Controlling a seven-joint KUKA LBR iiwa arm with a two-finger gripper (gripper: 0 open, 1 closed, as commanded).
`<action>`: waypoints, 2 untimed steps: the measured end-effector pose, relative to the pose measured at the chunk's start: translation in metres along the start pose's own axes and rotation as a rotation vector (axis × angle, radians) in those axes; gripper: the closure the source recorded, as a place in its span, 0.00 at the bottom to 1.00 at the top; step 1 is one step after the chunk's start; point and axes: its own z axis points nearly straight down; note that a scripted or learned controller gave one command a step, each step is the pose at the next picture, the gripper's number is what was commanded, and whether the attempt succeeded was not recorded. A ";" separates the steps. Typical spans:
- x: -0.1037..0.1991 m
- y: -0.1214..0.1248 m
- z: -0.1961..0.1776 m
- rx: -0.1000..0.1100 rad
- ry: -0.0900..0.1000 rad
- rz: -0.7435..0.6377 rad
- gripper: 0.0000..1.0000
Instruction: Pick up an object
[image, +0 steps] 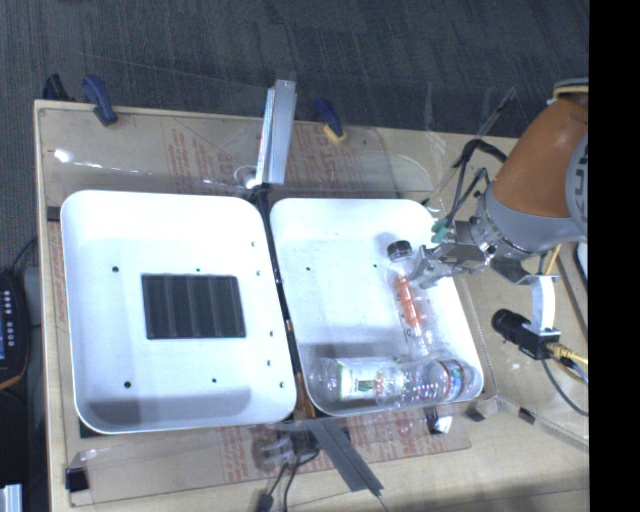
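Here, at the frame's left, the left bin (90, 300) held a dark ribbed block (193, 306). Right of centre, the right bin (330, 230) held two clear plastic bottles: a large one (390, 381) lying along its lower wall and a smaller one with orange contents (410, 300) near its right wall. The gripper (432, 262) hung at that smaller bottle's capped end; its opening could not be told. A slick, round bottle could probably roll or squirt free if pinched off-centre.

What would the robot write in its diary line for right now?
claw: over right bin, near its right wall | small bottle: lying in right bin under claw | big clear bottle: lying along front wall | left bin: dark grid pad
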 end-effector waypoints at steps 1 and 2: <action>0.000 0.000 0.000 0.000 0.000 0.000 0.00; 0.015 -0.041 0.051 -0.003 -0.001 -0.178 0.00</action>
